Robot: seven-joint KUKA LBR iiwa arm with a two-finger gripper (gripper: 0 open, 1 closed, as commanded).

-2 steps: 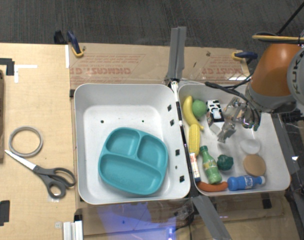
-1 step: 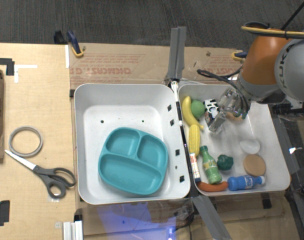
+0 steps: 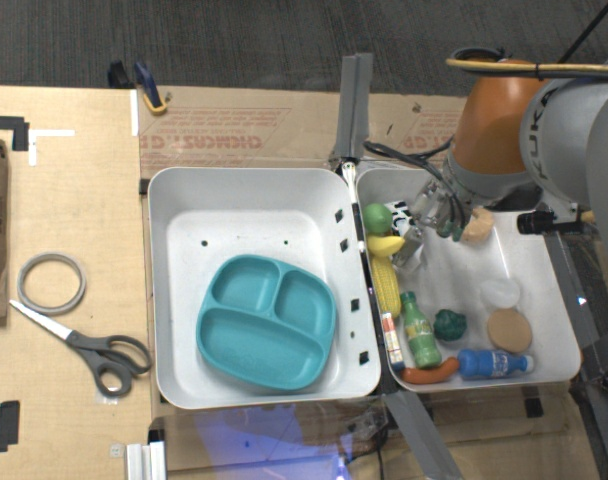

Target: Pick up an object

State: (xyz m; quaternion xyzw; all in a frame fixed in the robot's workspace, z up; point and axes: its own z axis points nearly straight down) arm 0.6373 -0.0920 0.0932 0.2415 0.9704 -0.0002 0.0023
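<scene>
Toy food crowds the right bin's (image 3: 544,268) left wall; my gripper (image 3: 439,213) hovers near the banana (image 3: 386,246), finger state I cannot tell, so it could jam.

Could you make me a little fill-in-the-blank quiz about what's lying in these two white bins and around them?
1. The teal divided plate lies in the ____ bin as the camera sees it.
2. On the bench beside the roll of tape lies a pair of ____.
3. The blue bottle in the right bin lies on its ____.
4. The gripper hangs over the ____ bin.

Missing words: left; scissors; side; right
</scene>
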